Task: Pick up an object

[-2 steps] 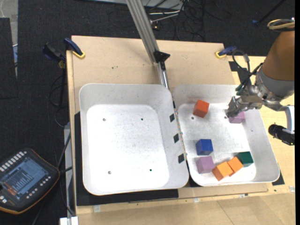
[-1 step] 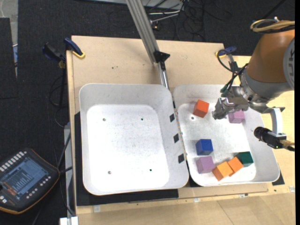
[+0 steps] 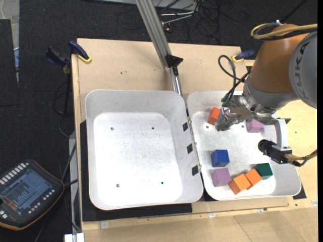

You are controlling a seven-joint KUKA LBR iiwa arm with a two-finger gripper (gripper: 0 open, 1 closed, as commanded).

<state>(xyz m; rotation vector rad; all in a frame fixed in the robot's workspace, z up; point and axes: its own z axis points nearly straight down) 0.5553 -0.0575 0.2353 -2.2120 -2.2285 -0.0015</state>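
Pendant: a grey handheld unit with an orange rim and a lit screen is seen at the near left, off the desk; its text cannot be read.
Desk: a pale wooden board with square edges is seen under both bins.
Left bin: a shallow white tray with rounded corners and a finely speckled floor is seen.
Right bin: the same white tray shape is seen, touching the left bin along a shared edge.
Near cluster: an orange cube, a green cube and a purple cube are seen close together by the near wall; a blue cube sits just behind them.
Open room: bare floor is left between the blue cube and the hand.
Hand: it is lowered into the far part of the right bin; open or closed cannot be told.
Far objects: an orange block is seen just beside the hand, and a pink block under the arm.
Arm: a smooth orange band and grey casing are seen, with partial letters "UK" at the right edge.
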